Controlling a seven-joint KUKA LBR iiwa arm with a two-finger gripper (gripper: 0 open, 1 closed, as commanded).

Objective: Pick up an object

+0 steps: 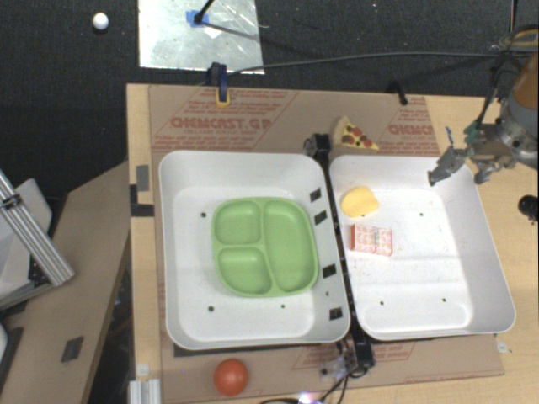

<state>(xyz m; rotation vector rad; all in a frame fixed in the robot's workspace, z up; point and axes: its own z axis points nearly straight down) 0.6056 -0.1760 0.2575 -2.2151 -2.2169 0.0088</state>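
We see the arm cut off at the right edge, only its wrist and the gripper (463,168) in frame; the gripper hangs over the upper right corner of the right bin (484,251), fingers spread apart with nothing between them. The fingertips are small and dark, and we can't make out whether they touch the bin wall.

Left bin (181,225): holds a green divided plate (264,247) with three compartments, sitting roughly centred, compartments bare.

Right bin: a yellow lumpy object (359,200) near the upper left corner, and just below it, apart, a small flat red-and-white packet (371,241). Print on the packet is too small for us to read. Its long axis runs roughly left-right across the view, slightly tilted. The yellow object is rounded, slightly wider than tall, no clear pointing direction. Both lie well apart from the gripper, on the opposite side of the bin.

Outside the bins: a toy pizza slice (354,135) on the board just above the right bin, tip pointing up-left; a red-orange ball (230,376) on the board below the left bin; a small white ball (101,21) on the dark surface top left; a blue clamp (219,81) at the board's top edge.
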